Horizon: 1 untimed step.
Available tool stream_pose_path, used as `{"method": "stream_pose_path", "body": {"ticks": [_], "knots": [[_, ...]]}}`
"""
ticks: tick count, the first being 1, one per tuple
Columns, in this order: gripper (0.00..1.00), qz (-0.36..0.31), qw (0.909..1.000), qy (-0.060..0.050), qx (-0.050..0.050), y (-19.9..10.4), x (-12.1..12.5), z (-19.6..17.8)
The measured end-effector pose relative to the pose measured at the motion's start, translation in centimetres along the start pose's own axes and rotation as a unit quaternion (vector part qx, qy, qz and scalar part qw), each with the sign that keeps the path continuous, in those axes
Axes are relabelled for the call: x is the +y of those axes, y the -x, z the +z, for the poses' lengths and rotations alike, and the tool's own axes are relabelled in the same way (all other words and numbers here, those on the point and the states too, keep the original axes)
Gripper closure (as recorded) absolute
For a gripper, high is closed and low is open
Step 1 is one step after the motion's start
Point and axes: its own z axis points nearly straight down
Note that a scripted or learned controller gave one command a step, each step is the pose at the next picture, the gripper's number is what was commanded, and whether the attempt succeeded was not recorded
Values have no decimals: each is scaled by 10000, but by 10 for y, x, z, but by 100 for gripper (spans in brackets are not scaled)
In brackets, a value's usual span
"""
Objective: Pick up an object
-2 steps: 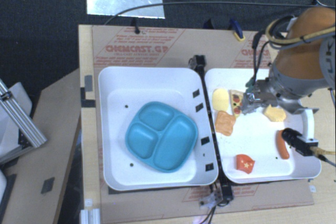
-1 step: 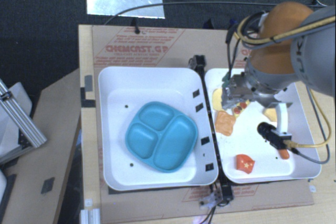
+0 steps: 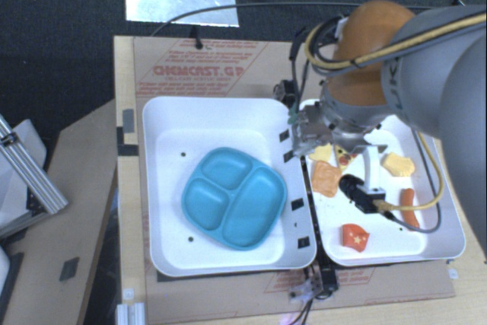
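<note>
On the left, the table is carrying a left bin, and a blue plate with three compartments is lying flat in it, well apart from the arm. It is looking stiff, smooth and broad, so it is probably offering a poor hold from above.

Moving right, past the wall where the bins meet, the claw is hanging low over the near-left part of the right bin. The wrist is hiding its tip, so I cannot tell whether it is open or closed, and nothing is showing as gripped.

Just beside and below it, an orange piece is lying flat on the bin floor, with a pale yellow slab touching its upper edge. Both are looking like light, hard toy food: thin, a little slippery, best pinched across the narrow width, though their closeness to each other and to the wall is likely making that awkward.

Further right, a red piece is sitting alone near the front; chunkier and free on all sides, it is seeming the easiest to take. A sausage is lying lengthwise, likely to roll unless squeezed across its middle. A yellow wedge is resting beyond it.
</note>
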Motion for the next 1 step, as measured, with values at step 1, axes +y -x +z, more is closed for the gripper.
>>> {"method": "stream_pose_path", "body": {"ticks": [1], "knots": [[100, -5, 10000, 0, 3, -53, 9, 6]]}}
